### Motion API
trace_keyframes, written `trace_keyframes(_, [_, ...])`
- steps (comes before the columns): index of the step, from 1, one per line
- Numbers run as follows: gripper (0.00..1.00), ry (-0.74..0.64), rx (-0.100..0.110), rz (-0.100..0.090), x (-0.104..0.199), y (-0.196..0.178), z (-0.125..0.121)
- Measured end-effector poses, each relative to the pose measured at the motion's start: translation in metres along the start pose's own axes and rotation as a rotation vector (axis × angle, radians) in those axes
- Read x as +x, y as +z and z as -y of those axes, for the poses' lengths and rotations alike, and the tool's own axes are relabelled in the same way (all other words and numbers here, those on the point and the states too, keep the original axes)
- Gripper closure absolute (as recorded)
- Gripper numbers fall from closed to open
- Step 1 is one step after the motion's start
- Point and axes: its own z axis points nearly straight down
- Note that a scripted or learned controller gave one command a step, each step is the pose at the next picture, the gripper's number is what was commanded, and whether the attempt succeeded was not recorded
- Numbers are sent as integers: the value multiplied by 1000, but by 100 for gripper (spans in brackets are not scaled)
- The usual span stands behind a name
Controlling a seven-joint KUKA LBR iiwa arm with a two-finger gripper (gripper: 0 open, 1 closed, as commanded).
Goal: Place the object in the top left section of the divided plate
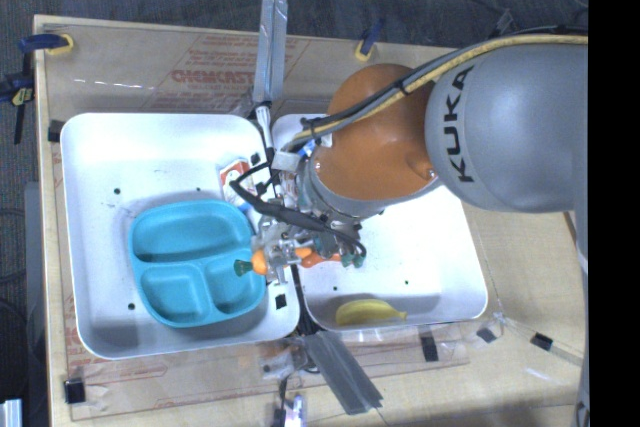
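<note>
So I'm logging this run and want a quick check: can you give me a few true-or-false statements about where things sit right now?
1. The blue plate lies in the left bin. True.
2. A yellow banana lies in the right bin. True.
3. The banana sits on the plate. False: it lies near the right bin's front edge, apart from the plate.
4. The plate has three sections. True.
5. The arm reaches in over the left bin's far left corner. False: it hangs over the right bin, with the claw near the divide between the bins.
</note>
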Motion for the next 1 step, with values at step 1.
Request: trace_keyframes(1, [0, 0, 0, 0, 0, 0, 0])
